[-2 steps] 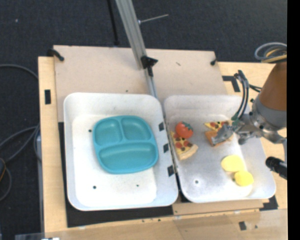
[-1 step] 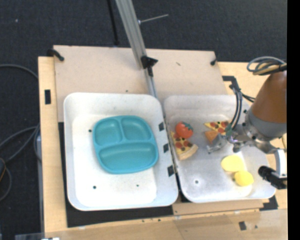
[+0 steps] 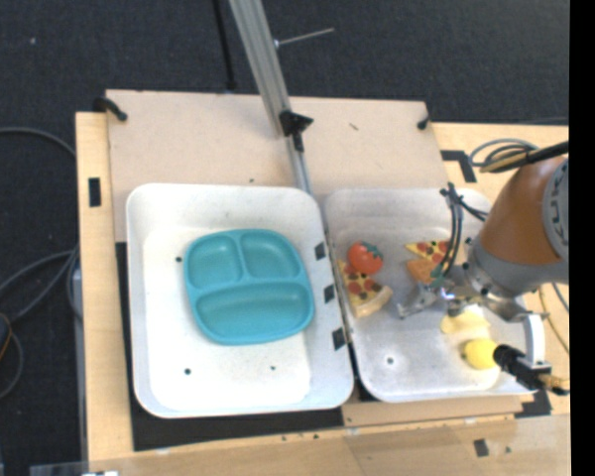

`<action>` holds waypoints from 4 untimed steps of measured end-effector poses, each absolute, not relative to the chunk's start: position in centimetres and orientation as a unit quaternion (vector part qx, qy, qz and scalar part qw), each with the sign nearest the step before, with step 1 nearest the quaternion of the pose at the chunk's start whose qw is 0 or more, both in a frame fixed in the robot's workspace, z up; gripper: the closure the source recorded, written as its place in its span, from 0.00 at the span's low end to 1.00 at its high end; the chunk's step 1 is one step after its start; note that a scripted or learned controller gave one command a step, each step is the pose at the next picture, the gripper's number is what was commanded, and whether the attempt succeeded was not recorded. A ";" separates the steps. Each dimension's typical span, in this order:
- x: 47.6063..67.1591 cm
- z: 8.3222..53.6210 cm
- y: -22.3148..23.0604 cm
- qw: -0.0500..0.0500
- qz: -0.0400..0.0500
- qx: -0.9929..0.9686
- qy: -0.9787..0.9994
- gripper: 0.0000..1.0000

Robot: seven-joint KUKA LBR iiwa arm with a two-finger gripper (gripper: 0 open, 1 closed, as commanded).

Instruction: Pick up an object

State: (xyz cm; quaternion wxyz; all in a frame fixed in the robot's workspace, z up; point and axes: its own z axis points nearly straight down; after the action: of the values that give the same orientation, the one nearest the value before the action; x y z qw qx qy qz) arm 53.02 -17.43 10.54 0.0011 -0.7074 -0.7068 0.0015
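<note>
The right bin [image 3: 407,375] holds several toy foods. A red tomato-like piece [image 3: 365,258] lies near its left wall, with a pizza slice [image 3: 366,293] just below it. A second pizza slice [image 3: 428,254] lies further right. A yellow lemon-shaped piece [image 3: 479,353] and a pale yellow piece [image 3: 465,321] sit near the bin's right front corner. My gripper [image 3: 421,299] hangs low over the middle of this bin, between the two pizza slices and left of the pale piece. Nothing is visibly held in it.
The left bin [image 3: 159,365] holds a teal divided plate [image 3: 248,286]. A slanted metal pole [image 3: 268,62] runs from the top down to the gap between the bins. The arm's orange band [image 3: 521,221] and its cables overhang the right bin's right side.
</note>
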 end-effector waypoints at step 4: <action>52.3 27.1 -17.3 -0.004 -0.002 -0.706 -0.708 1.00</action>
State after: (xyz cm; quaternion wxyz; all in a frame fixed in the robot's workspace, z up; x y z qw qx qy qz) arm 52.31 -17.27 27.08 -0.0043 -0.7057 -0.7085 -0.0017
